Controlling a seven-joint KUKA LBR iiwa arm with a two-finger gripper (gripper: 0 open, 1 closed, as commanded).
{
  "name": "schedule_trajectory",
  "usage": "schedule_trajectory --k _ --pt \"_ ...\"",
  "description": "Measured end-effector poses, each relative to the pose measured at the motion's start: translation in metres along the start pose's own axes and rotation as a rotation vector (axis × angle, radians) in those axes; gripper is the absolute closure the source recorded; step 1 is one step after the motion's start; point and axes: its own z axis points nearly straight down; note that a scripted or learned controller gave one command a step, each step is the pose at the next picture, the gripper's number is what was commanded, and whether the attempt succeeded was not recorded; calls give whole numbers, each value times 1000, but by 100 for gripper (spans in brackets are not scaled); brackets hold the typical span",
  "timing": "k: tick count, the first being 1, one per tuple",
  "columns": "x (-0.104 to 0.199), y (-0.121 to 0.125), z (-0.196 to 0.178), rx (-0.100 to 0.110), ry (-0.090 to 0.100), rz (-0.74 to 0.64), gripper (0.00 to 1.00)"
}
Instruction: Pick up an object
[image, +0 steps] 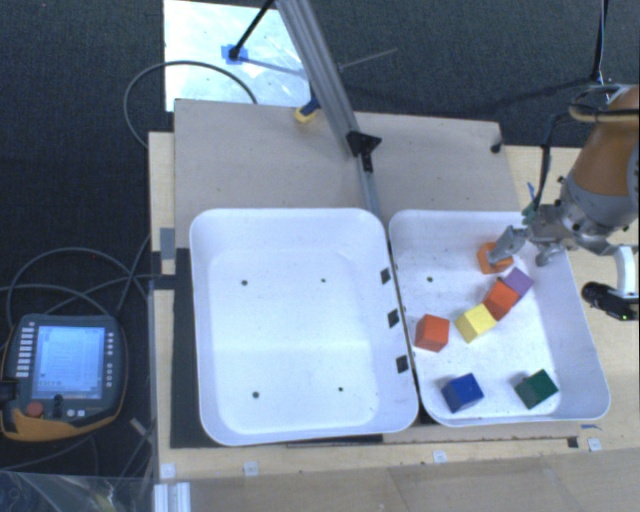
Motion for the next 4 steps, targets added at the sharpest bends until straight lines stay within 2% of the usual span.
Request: schedule_trajectory --k 1,2,3,4 --pt "0 0 51 0 0 -1 0" --pt "0 2 37 -6 -2 -4 100" --pt "4 4 -8 -8 -1 -3 100" --pt "2 1 -73 -10 -2 -3 100"
